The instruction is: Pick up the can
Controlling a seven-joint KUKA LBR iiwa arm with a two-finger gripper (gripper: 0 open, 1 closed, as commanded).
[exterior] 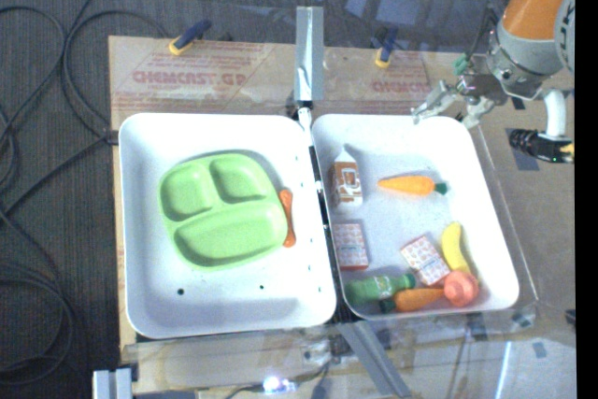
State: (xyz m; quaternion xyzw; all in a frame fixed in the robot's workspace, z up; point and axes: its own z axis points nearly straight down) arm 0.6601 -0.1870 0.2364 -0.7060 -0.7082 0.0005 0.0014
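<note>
Camera view: can [353, 245] lies in the right bin [486, 173], toward 9 o'clock, just below a carton [347, 182]. Carrot [407, 186] at centre; banana [453, 245] toward 4 o'clock. Gripper [451, 102], fingers spread and holding nothing, hovers over the bin's 1 o'clock corner.

We see the arm [537, 9] entering at upper right, orange band above the wrist; its gripper [448, 105] points left, fingers seemingly spread.
</note>
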